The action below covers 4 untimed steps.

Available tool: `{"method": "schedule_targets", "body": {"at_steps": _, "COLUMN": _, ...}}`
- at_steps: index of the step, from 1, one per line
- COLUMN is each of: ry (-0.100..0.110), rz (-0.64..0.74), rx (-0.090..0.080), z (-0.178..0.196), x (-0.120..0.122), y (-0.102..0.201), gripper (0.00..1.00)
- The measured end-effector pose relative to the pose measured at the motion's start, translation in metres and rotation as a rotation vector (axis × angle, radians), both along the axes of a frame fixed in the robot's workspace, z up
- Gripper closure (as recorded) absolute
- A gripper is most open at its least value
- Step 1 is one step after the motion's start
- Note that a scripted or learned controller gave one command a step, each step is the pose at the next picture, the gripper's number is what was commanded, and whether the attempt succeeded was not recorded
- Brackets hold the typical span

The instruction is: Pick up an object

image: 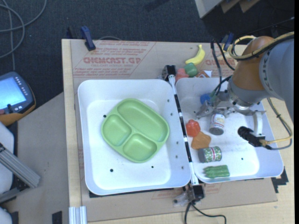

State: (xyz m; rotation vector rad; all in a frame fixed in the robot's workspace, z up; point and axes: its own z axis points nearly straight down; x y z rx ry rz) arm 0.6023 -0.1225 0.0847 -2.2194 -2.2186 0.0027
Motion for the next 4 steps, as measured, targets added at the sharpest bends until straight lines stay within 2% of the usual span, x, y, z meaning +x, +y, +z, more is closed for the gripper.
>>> {"method": "schedule_targets", "body": {"at_steps": 1, "ry": 0.026, "rz": -0.003, "rx": -0.001, "z": -0.004, "x": 0.059, "y": -0.009, "gripper": 0.00}}
{"method": "schedule_targets", "body": {"at_steps": 2, "ry": 0.003, "rz": -0.002, "rx": 0.001, "z": 0.000, "x": -0.005, "y": -0.012, "gripper": 0.00}}
{"method": "schedule_targets", "body": {"at_steps": 3, "ry": -0.005, "rz": 0.000, "rx": -0.001, "z": 0.010, "x": -0.001, "y": -0.011, "gripper": 1.00}}
{"method": "schedule_targets", "body": {"at_steps": 4, "ry": -0.004, "rz": 0.000, "rx": -0.001, "z": 0.010, "x": -0.001, "y": -0.011, "gripper": 0.00}}
